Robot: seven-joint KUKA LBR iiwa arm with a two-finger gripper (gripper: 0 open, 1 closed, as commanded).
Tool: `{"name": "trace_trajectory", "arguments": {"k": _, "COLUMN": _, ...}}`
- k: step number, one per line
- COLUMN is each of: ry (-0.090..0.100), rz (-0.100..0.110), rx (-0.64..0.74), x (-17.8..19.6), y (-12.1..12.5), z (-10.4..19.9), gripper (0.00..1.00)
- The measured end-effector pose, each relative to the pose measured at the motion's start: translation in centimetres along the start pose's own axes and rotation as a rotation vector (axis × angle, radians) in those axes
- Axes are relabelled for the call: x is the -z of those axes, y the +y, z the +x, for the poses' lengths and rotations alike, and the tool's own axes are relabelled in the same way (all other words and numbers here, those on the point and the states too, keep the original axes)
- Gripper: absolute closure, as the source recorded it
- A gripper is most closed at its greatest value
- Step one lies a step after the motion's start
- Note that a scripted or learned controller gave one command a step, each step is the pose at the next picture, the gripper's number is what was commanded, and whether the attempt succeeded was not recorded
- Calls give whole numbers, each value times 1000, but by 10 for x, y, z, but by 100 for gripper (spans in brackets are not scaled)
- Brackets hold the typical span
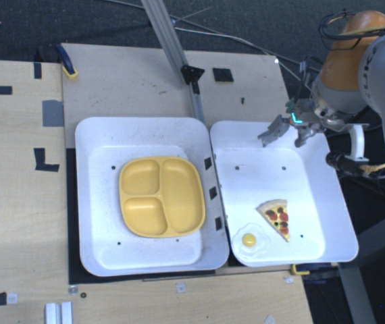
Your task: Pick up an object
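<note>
Two shallow white bins sit side by side on the counter [132, 93]. The left bin [88, 181] holds a yellow divided plate [161, 196] with three compartments, lying flat near the bin's middle with bare white floor all around it, widest along the left and far sides. The right bin [327, 201] holds two small things in its near half: a toy pizza slice [276, 218], pale crust to the far side and its tip pointing toward the near right, and a small yellow round piece [248, 240] (it looks like a toy egg yolk on a white base, hard to make out against the bin) close to the near left corner. The two lie near each other but apart, and the slice stands clear of the right wall. The far half of the right bin is bare floor. The gripper [286, 132] hangs over the far rim of the right bin, toward its right corner, well apart from the slice and the yellow piece; its two dark fingers are spread apart with nothing between them. The grey arm with its orange band [354, 36] comes in from the right above that corner. A slanted metal pole [169, 36] crosses the counter beyond the bins, ending near the gap between them.
</note>
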State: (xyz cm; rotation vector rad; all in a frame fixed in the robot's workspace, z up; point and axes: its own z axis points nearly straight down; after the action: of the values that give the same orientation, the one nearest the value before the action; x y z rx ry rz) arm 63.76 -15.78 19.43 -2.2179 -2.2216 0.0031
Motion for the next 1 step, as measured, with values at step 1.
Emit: {"name": "trace_trajectory", "arguments": {"k": 1, "ry": 0, "rz": -2, "rx": 0, "x": 1, "y": 0, "z": 0, "gripper": 0}}
